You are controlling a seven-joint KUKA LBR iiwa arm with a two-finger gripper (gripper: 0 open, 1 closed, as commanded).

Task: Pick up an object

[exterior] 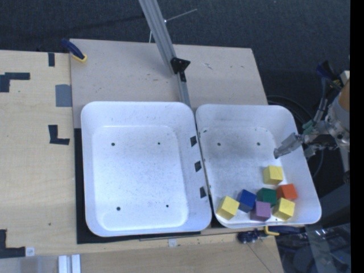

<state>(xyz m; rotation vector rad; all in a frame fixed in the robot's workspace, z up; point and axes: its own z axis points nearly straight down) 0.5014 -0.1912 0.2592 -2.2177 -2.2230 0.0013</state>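
Gripper (pixel 288 145) above right bin's (pixel 239 115) right side, reaching in from right; finger state cannot tell (tip small, blurred), nothing visibly held. Just below it: yellow cube (pixel 273 174). Further toward near corner, clustered: orange cube (pixel 287 191), green cube (pixel 266 196), blue cube (pixel 247 199), purple cube (pixel 262 210), two more yellow cubes (pixel 228 207) (pixel 284 209). Left bin (pixel 91 118) alongside.

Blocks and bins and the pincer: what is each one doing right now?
Left bin: sits flat on the bench.
Right bin: holds all the blocks, at its near right corner.
Yellow blocks: loose.
Blue block: loose.
Green block: loose.
Purple block: loose.
Orange block: loose.
Pincer: above the right bin, holding nothing.
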